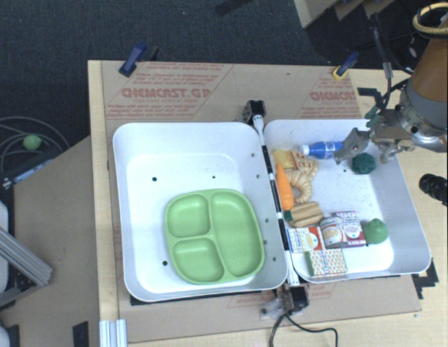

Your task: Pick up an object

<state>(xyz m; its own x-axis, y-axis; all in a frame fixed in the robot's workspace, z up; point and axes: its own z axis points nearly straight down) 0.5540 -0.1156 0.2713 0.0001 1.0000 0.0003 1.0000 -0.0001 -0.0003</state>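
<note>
My gripper [369,152] hangs over the back right of the right bin [405,215], and its fingers look spread apart. A dark green round object [364,165] lies just below and between the fingertips; I see no grip on it. A blue and white bottle [321,150] lies just left of the left finger. Further forward in the same bin are an orange carrot [284,187], pale bread-like pieces [303,169], a tan roll [306,212], small printed boxes [342,232] and a light green ball [376,230].
A green divided plate [213,235] sits in the left bin [137,194]. A black clamp [254,110] stands at the back where the bins meet. A flat printed packet [326,263] lies at the right bin's front edge.
</note>
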